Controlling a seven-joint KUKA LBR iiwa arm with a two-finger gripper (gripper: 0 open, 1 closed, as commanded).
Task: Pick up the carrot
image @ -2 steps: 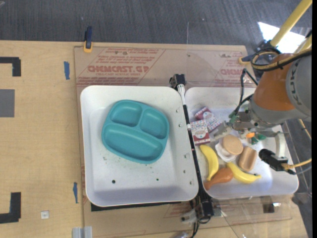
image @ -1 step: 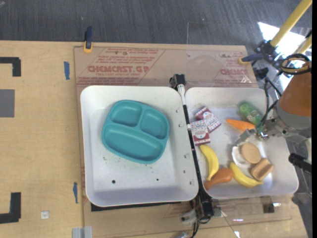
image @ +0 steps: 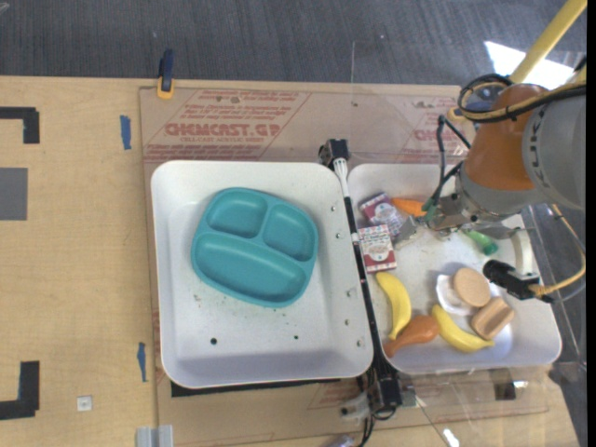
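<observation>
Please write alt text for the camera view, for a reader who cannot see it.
The gripper hangs over the right bin, next to a small orange carrot lying at the bin's far side. That bin also holds two bananas, red snack packets and other toy foods. The left bin holds a teal divided plate.

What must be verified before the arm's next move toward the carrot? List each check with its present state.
1. Small orange carrot in view in the right white bin: ok, near the bin's far wall.
2. Two-finger gripper near the carrot: ok, just right of it.
3. Carrot between the fingers: cannot tell, the wrist hides them.
4. Clutter beside the carrot: not ok, a dark red packet lies right at its left end.
5. No confusion with the larger orange piece by the yellow bananas: ok, it lies at the bin's near side.
</observation>
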